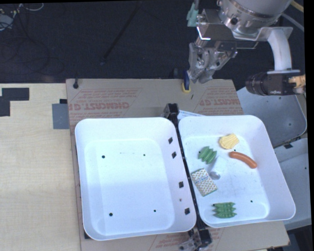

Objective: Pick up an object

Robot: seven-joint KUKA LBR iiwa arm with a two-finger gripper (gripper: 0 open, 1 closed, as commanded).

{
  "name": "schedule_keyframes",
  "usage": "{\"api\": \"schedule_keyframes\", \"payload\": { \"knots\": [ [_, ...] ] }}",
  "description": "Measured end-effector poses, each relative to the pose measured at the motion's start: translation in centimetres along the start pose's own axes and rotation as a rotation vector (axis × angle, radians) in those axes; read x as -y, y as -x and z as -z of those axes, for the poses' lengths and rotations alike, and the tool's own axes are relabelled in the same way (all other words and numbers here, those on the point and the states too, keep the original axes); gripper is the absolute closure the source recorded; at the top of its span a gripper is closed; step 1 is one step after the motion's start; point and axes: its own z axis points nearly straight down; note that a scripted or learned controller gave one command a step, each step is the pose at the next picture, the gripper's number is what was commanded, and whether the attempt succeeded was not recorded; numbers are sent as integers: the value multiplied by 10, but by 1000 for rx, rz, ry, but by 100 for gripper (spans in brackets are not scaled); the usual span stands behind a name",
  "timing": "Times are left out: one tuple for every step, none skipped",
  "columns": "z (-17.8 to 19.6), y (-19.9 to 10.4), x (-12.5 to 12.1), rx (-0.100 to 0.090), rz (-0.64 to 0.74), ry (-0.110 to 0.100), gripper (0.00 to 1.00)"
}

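Toys sit in your right bin (274, 159): a yellow piece (229, 141) near its far wall, an orange sausage (243, 159) just beside that, a green leaf (208, 155), a checked block (204, 181) and a green pod (223, 210) near its front wall. Your gripper (202, 74) hangs above the bin's far side, holding nothing.

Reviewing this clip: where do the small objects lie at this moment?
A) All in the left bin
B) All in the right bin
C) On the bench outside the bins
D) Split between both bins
B: the orange sausage-shaped piece, yellow piece, two green pieces and the patterned block all lie inside the right bin.
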Motion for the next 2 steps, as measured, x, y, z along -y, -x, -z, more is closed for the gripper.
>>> {"api": "schedule_keyframes", "payload": {
  "knots": [
    [9,-1,0,1,6,-4,100],
    [-197,3,46,3,-15,-11,100]
  ]
}}
